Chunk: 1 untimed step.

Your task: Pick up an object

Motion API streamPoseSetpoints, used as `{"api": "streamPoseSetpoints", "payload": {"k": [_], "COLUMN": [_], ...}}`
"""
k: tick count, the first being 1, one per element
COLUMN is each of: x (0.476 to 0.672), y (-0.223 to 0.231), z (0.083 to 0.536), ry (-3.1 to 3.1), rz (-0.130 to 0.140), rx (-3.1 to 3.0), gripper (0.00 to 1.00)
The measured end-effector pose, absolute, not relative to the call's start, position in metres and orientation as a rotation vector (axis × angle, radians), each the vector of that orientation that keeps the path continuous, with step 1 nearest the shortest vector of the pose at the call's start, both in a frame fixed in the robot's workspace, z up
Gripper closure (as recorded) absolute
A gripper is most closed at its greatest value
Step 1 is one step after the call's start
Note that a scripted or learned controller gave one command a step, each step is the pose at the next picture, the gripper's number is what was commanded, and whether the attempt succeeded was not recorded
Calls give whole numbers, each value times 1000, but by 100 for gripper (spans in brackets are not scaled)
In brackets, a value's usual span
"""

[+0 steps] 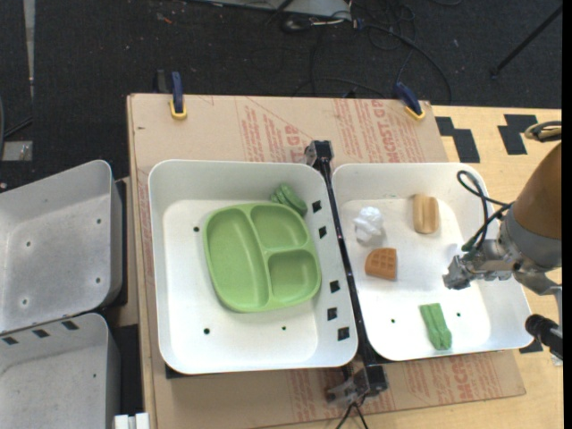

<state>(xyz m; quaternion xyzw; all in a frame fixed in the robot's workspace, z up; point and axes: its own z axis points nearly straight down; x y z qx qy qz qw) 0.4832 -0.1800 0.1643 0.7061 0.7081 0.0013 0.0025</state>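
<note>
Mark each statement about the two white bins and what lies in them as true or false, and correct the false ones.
1. The green divided plate lies in the left bin. True.
2. The waffle piece lies in the left bin. False: it lies in the right bin, near the divider.
3. The tool is over the right bin. True.
4. The tool holds the green bean-like piece. False: that piece lies on the bin floor, apart from the tool.
5. The tan bread roll lies on the green divided plate. False: it lies in the right bin, to the right of the white crumpled object.
</note>
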Motion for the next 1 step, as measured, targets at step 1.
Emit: {"api": "streamPoseSetpoints", "payload": {"k": [1], "x": [495], "y": [-178], "z": [217], "ry": [2222], "rz": [4], "rx": [2213], "gripper": [100]}}
